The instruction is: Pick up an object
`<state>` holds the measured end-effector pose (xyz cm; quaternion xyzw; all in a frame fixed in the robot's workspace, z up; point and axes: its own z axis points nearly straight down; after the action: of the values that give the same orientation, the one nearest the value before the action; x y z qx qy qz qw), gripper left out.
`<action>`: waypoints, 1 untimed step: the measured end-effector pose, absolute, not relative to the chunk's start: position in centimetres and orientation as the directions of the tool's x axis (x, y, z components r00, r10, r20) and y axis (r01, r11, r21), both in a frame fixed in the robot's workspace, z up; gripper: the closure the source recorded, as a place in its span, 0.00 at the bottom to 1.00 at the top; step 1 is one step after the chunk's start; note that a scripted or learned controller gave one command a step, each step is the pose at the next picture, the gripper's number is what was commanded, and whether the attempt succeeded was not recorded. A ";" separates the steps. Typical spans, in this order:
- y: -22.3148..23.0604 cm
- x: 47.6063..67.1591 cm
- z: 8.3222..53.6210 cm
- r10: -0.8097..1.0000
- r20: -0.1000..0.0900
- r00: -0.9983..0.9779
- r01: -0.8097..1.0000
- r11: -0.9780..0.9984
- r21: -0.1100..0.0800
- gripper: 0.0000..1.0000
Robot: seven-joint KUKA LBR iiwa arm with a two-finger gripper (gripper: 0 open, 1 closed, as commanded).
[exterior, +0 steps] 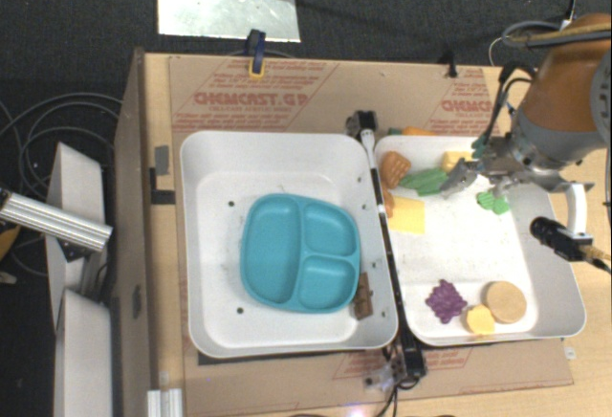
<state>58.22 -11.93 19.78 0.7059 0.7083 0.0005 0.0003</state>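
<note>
the nearest candidates for picking are lying in the far part of the right bin (559, 296): a green leafy piece (426, 180), a small green piece (494, 203), a yellow block (406, 214) and an orange ridged piece (394, 164), all near one another. the gripper (478, 171) is hovering between the two green pieces, and it is too blurred and dark to tell whether its fingers are apart or together, or whether anything is sitting between them.

the likely trouble: with the pieces crowding so closely, a descent may be landing on an edge and nudging a piece aside instead of bracketing it, or catching two at once.

the arm is reaching in from the right, its orange band (564, 85) above the wrist, the wrist angling down toward the bin's far end. the purple cluster (444, 300), round tan disc (505, 300) and small yellow lump (479, 319) are lying well apart at the near end, and the blue divided plate (298, 252) is sitting in the left bin (215, 166).
</note>
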 end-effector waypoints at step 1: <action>-11.0 49.8 17.2 1.000 0.002 0.001 1.000 -0.001 -0.007 0.00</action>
<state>49.82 -10.98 17.16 0.7073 0.7069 -0.0017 -0.0034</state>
